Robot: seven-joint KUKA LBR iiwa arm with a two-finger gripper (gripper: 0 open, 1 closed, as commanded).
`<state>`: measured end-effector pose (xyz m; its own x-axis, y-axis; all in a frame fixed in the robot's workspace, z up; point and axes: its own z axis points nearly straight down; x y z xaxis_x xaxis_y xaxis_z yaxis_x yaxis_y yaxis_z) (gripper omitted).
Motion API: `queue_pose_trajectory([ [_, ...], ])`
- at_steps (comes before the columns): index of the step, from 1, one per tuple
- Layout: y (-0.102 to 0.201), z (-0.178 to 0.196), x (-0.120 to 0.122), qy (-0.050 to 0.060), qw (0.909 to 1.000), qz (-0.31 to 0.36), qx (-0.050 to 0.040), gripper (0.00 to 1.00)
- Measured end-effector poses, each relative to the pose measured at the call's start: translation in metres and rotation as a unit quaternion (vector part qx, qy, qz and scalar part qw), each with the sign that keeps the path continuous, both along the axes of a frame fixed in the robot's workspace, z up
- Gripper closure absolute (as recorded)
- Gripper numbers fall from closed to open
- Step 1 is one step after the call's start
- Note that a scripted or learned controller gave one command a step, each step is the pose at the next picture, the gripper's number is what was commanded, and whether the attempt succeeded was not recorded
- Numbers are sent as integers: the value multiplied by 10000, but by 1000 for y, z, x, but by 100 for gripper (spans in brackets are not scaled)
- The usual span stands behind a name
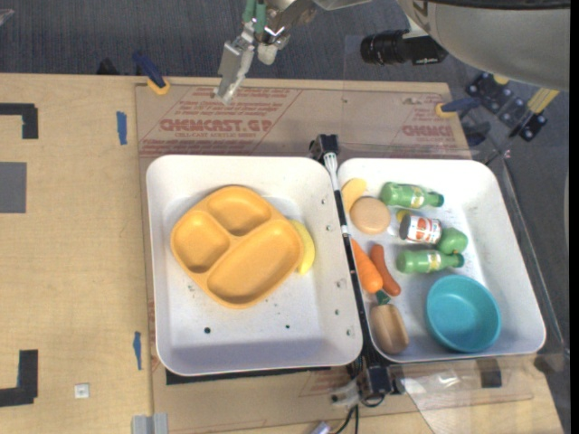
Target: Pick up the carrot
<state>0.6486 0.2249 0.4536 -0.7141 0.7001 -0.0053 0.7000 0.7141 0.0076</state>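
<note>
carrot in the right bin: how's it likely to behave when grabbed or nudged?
The carrot looks like moulded toy food, so probably stiff and light. Its tapered, rounded shape suggests it may roll or pivot if pinched off-centre. It lies against the bin wall with a red piece touching its other side, so a nudge would likely shift that neighbour too.

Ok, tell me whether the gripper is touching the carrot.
Apart. The camera view shows the gripper up past the bins' far edge, over the brown board, while the carrot lies in the right bin by its left wall.
</note>
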Motion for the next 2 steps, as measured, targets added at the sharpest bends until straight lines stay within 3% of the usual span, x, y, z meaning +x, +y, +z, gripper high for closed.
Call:
queue_pose_trajectory([
  [1,-9,-65,-4,74,9812,-1926,-16,0],
  [2,-15,-76,12,38,8981,-4398,9,0],
])
